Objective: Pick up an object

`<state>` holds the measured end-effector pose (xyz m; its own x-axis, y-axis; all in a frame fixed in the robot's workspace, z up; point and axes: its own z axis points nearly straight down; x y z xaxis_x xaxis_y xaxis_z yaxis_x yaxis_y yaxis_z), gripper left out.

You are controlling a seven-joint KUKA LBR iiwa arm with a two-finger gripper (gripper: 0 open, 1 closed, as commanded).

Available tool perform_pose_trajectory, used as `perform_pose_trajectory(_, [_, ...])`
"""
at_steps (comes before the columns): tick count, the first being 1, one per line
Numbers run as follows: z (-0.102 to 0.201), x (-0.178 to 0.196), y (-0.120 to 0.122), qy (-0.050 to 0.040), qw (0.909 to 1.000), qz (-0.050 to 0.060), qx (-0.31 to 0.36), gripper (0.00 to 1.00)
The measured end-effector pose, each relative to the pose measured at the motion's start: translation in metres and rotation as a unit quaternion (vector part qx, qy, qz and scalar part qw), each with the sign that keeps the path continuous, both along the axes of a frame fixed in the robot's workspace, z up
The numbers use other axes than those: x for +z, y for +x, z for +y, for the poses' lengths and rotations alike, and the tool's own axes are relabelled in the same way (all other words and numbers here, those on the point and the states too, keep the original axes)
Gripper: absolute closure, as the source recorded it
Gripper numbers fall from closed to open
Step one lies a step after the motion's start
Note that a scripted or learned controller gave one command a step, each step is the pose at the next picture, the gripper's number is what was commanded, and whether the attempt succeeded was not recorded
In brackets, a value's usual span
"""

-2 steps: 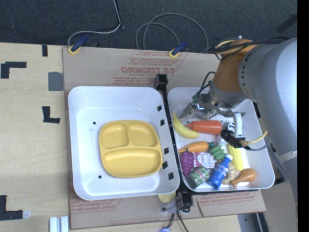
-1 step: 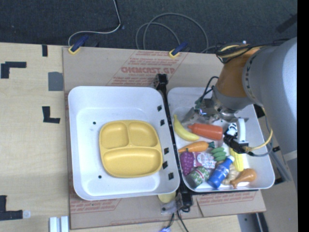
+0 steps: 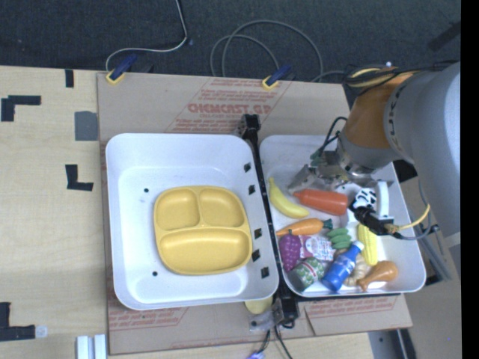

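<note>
Gripper (image 3: 320,176) hung low over the back half of the right bin (image 3: 410,223), at the end of the grey arm with its orange band. Whether it was wide, narrow or holding anything could not be told from this angle. Nothing was visibly lifted.

All the loose toy food lay in that right bin. An orange-red carrot (image 3: 323,200) lay just in front of the gripper, with a yellow banana (image 3: 286,200) beside it near the bin's left wall. Further forward were a small carrot with a green top (image 3: 303,228), a purple bunch of grapes (image 3: 290,251), a green can (image 3: 303,274), a blue bottle (image 3: 342,268), a yellow corn cob (image 3: 367,241) and an orange drumstick-like piece (image 3: 378,273), all crowded together and touching. The labels on the can and the bottle were too small to read.

In the left bin (image 3: 120,200) sat a yellow divided plate (image 3: 202,228), alone.

Both bins rested on a cardboard sheet (image 3: 150,103) printed in red; the largest line appeared to read "CHEMCAST GP", and the smaller lines around it were illegible. Two blue-and-yellow clamps (image 3: 120,69) gripped the sheet's far edge.
</note>
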<state>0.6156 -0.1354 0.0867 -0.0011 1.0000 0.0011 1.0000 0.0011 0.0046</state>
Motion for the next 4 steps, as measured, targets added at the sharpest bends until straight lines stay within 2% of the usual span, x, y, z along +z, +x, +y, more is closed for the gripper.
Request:
perform_pose_trajectory(1, [-0.008, 0.002, -0.081, -0.0014, 1.0000, 0.000, -0.001, 0.00])
perform_pose_trajectory(2, [-0.082, 0.050, -0.126, -0.0029, 1.0000, 0.002, -0.004, 0.00])
perform_pose_trajectory(3, [-0.054, -0.003, -0.058, -0.0016, 1.0000, 0.001, 0.002, 0.00])
perform_pose_trajectory(4, [-0.039, 0.005, -0.103, -0.0002, 1.0000, 0.004, -0.001, 0.00])
